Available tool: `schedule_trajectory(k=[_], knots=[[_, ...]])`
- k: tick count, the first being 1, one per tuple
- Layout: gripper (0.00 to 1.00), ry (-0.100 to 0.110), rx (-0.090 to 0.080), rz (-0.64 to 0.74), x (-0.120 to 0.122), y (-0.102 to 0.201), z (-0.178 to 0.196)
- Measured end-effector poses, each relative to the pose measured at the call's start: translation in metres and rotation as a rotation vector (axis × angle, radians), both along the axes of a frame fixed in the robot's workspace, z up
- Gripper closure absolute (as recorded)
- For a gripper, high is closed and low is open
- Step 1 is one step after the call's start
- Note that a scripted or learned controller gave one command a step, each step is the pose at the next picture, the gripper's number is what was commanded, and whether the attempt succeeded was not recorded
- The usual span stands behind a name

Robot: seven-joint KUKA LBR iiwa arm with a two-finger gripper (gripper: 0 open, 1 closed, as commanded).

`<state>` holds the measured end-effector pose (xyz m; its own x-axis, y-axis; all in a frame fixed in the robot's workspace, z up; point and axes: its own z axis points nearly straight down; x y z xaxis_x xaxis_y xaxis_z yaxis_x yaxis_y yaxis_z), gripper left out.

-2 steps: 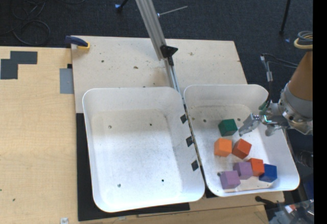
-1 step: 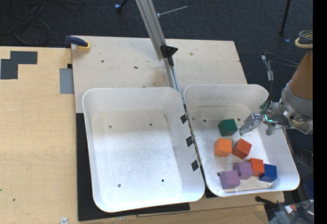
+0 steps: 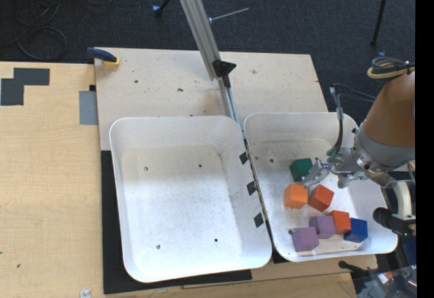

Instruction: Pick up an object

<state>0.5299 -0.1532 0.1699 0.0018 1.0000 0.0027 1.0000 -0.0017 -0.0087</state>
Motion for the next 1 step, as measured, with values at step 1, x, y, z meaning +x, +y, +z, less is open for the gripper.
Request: schedule_trajectory(k=[1], knots=[[0.00, -0.024, -0.006, -0.002, 0.0116, 0.0015, -0.0514]])
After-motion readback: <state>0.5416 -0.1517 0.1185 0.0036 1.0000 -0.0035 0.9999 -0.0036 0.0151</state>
